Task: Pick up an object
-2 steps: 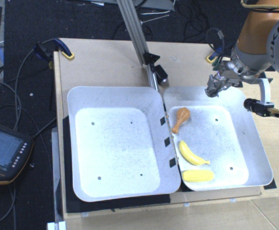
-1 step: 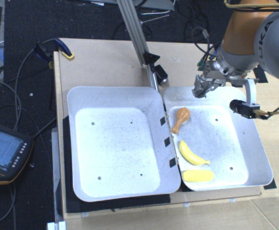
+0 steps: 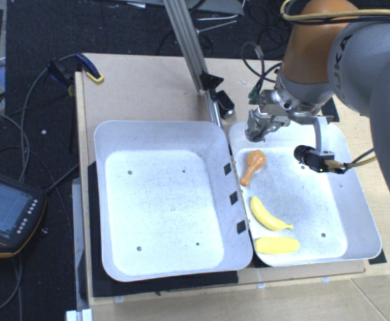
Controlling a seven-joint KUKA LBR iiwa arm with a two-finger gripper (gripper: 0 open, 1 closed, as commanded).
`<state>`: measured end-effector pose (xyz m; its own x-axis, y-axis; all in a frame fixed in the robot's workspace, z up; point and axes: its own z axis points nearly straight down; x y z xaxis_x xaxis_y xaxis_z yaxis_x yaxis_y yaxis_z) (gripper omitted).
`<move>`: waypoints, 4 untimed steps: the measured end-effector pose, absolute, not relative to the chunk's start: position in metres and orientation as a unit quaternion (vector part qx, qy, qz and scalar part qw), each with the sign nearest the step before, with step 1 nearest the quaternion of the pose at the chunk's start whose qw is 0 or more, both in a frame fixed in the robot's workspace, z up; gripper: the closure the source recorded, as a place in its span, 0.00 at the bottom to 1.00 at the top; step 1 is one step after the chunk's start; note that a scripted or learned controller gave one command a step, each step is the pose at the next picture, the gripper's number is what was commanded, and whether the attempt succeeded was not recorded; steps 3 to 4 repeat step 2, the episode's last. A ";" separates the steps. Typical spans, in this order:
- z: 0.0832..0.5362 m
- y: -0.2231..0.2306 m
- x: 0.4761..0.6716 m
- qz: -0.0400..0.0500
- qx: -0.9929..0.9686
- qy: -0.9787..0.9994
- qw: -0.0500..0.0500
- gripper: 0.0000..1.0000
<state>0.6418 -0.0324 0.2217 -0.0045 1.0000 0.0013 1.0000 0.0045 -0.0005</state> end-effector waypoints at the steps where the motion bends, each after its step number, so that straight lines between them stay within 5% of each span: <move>1: 0.224 0.011 0.638 0.000 -0.706 -0.709 0.000 1.00; 2: 0.222 0.067 0.633 0.000 -0.705 -0.709 0.001 1.00; 4: 0.222 0.067 0.633 0.000 -0.705 -0.709 0.001 1.00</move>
